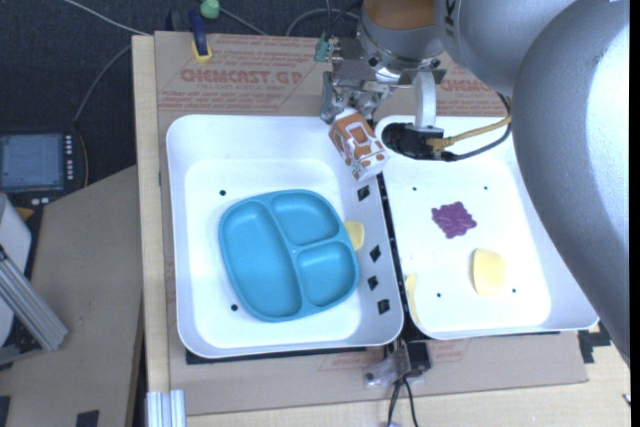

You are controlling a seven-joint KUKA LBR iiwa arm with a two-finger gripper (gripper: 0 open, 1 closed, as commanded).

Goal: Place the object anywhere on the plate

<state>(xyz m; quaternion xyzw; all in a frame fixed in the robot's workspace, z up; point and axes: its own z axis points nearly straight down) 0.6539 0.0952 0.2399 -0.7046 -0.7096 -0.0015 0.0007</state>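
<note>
A blue plate (288, 253) with three compartments lies in the left bin (195, 215). My gripper (350, 115) hangs over the back right corner of that bin, near the divider between the two bins. An orange and white patterned block (358, 144) sits between its fingers, held above the bin floor. The block is to the upper right of the plate, apart from it.
The right bin (530, 305) holds a purple bunch of grapes (453, 218) and a pale yellow piece (488, 270). A small yellow item (355, 234) lies at the plate's right rim. The big grey arm covers the upper right.
</note>
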